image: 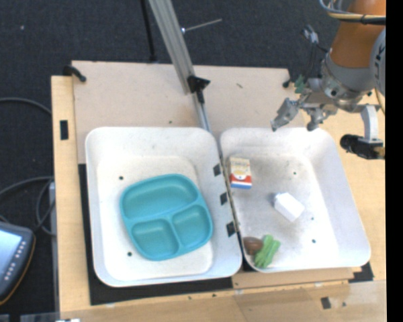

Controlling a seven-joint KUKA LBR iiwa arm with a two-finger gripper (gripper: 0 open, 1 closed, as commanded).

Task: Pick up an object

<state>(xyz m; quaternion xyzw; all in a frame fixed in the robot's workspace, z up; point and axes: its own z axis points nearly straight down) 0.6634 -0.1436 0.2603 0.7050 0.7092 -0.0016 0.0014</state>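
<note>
Gripper (297, 118) seen above right bin's (336, 180) far rim, fingers spread, nothing held; carton (240, 172), white block (289, 206) lie below.

Both bins (322, 146) look like matt white plastic, lightly speckled. The teal tray (165, 216) is smooth plastic with a soft sheen. The bench (141, 92) resembles pale wood; the post (171, 32) is ribbed metal.

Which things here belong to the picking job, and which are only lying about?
For the job:
gripper
small carton
white block
green item
brown item
right bin

Lying about:
teal divided plate
left bin
metal rail
</note>
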